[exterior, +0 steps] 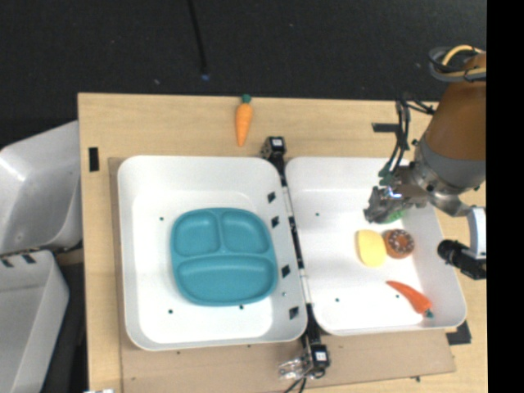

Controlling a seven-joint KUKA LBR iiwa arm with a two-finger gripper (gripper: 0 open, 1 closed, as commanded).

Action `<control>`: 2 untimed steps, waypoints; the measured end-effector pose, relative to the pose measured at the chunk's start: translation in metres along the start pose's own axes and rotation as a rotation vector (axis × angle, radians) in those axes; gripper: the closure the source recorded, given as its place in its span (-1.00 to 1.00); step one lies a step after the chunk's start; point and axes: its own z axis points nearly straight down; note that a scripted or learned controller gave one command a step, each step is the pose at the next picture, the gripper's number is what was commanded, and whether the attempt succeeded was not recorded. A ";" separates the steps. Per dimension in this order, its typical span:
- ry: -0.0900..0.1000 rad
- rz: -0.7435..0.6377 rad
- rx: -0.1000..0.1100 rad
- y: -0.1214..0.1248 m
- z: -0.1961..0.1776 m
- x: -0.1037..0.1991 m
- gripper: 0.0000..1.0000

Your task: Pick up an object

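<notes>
In the right bin lie a yellow rounded piece, a brown doughnut-like round touching its right side, and a red-orange chili pepper near the front right corner. My gripper hangs low over the bin's back right part, just above and behind the yellow piece. A bit of green shows right under its tip. The arm's orange band sits above it.
The left bin holds a teal divided plate. A toy carrot lies on the wooden bench behind the bins. Black clips join the bins along the middle seam. White equipment stands at the far left.
</notes>
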 end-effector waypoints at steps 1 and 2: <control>0.003 -0.006 0.002 0.005 -0.007 0.057 1.00; 0.003 -0.005 0.004 0.009 -0.008 0.102 1.00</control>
